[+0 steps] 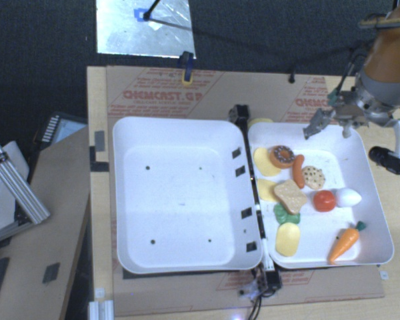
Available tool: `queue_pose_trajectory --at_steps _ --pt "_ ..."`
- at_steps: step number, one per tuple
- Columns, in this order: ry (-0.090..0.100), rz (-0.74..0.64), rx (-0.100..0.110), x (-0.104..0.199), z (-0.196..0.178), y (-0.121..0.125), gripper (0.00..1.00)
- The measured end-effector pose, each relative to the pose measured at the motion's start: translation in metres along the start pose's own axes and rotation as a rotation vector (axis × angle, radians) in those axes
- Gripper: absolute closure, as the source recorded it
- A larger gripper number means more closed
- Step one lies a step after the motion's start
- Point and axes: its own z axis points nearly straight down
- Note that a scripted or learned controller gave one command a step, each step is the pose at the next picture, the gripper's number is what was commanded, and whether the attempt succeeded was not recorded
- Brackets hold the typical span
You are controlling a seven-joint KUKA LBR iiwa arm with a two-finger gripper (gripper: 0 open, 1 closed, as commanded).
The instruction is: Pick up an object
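Observation:
The right white bin (375, 213) holds several toy foods: a chocolate donut (282, 156), a red sausage (298, 172), a cookie (313, 177), a bread slice (291, 195), a red tomato (325, 201), a white egg (349, 197), a green piece (281, 212), a yellow fruit (287, 239) and an orange carrot (345, 242). My gripper (329, 129) hangs over that bin's far edge, above and to the right of the donut. It is open, with nothing between its fingers (311, 127).
The left white bin (180, 199) lies beside the right one on a cardboard sheet (160, 93). A shiny metal plate (145, 19) sits at the back, with a blue-yellow clamp (187, 69) below it. An aluminium rail (10, 179) slants at the far left.

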Motion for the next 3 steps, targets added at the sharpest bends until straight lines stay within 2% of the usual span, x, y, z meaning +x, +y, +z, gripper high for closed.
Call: queue_pose_trajectory --at_steps 1,2,3 --pt "0.004 0.0 0.011 0.028 0.119 -0.026 0.0" --pt "0.001 0.003 0.001 0.034 0.152 -0.063 0.0" --pt "-0.004 0.0 -0.006 0.053 0.149 -0.057 0.0"
